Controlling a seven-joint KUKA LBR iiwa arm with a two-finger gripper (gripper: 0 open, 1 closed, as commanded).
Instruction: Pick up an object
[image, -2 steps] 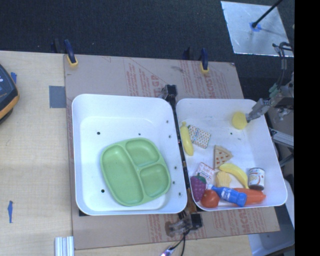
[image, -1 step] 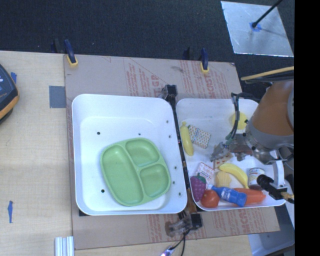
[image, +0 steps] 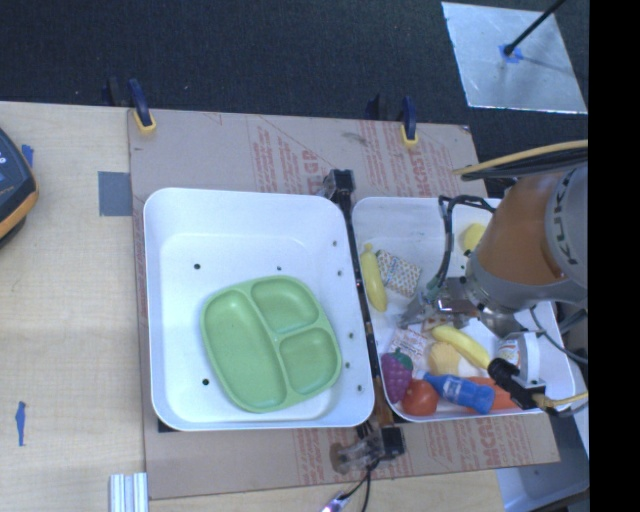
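- While the grey arm (image: 530, 235) with its orange band reached in from the right, its gripper (image: 440, 305) hung low over the middle of the right bin (image: 400, 212); whether it was spread or pressed together could not be told, and nothing showed between its tips.
- That bin held a heap of toy food: a yellow banana (image: 373, 280) lay along its left wall, with a speckled packet (image: 398, 270) just beside it.
- Nearer the front lay a bunch of purple grapes (image: 396, 374), a red tomato (image: 420, 398), a blue bottle (image: 462, 392) on its side and a second yellow banana (image: 461, 346).
- A yellow piece (image: 471, 237) sat near the back, partly hidden by the arm.
- The left bin (image: 160, 300) held a green divided plate (image: 270, 342), tilted, with three compartments.
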